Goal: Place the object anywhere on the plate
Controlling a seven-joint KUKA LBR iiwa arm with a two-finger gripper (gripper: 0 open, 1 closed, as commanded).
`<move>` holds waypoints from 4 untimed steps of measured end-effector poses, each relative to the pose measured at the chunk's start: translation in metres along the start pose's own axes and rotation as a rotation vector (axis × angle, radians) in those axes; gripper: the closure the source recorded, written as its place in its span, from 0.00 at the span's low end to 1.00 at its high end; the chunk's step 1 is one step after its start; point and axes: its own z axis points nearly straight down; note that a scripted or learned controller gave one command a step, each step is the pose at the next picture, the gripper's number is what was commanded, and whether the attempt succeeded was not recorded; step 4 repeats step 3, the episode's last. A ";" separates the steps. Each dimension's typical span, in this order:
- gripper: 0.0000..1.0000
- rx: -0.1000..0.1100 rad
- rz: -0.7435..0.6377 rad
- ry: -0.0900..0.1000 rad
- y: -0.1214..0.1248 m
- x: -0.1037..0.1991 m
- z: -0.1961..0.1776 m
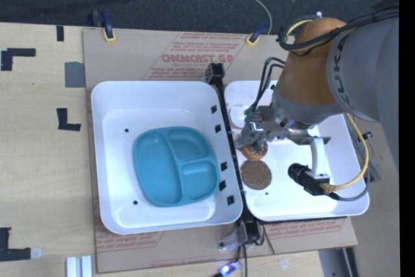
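At the far left, the counter (39, 139) shows pale wood with a few dark marks, and a brown cardboard sheet (188, 55) with red print lies over it under both bins. Two clamps, one at the sheet's upper left (107, 29) and one at its upper right (258, 32), pin the sheet down.

The left bin (110, 100) is shallow and white. In it lies a blue plate (175, 164) with three compartments, set slightly askew, with nothing on it.

A black strip of clips (224, 139) runs between the two bins.

The right bin (337, 204) holds two round brown cookie-like objects near its left wall. The upper one (255, 152) sits just under the gripper (251, 138), touching or nearly touching it; the lower one (256, 174) lies flat on the bin floor just below, free of the arm. Whether the fingers are spread or closed, and whether they have the upper object, cannot be told from this angle.

The arm (363, 68), grey with an orange band (311, 68), fills the right side, with cables looping around the wrist.
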 end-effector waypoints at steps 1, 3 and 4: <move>1.00 -0.001 -0.001 -0.001 0.005 0.052 0.009; 0.00 -0.001 0.003 -0.002 0.016 0.098 -0.011; 0.00 -0.001 0.003 -0.002 0.016 0.098 -0.011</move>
